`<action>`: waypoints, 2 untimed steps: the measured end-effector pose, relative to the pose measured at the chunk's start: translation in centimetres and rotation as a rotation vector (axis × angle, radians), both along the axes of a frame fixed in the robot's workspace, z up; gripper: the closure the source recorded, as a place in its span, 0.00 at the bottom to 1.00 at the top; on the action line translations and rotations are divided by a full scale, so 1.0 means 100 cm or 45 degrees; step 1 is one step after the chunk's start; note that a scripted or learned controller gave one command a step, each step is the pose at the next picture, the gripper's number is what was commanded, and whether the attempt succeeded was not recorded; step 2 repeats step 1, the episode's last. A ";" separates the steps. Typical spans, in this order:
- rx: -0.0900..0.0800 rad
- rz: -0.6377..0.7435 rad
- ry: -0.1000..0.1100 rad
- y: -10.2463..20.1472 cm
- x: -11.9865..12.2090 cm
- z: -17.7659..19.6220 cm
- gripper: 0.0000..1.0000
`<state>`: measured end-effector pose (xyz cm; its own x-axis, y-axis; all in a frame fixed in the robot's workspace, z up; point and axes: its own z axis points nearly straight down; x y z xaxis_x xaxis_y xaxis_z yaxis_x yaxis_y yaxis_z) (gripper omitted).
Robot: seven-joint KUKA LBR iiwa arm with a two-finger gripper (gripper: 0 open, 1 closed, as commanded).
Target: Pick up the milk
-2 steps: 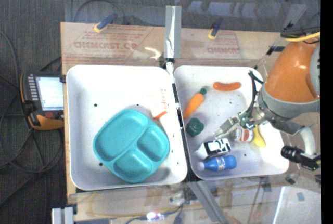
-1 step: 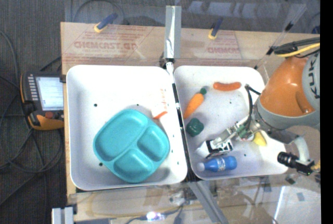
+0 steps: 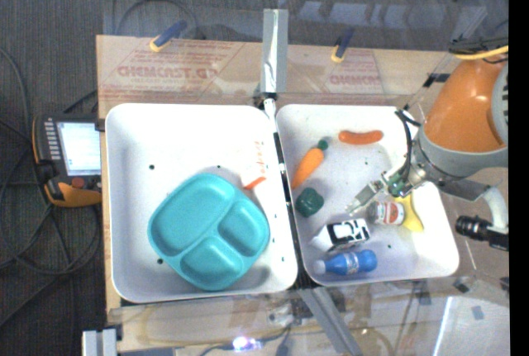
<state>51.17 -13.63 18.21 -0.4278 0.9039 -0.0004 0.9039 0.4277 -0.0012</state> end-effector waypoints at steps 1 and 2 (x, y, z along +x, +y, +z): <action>0.002 -0.017 -0.001 -0.004 -0.020 -0.073 0.00; 0.002 -0.017 -0.001 -0.004 -0.020 -0.073 0.00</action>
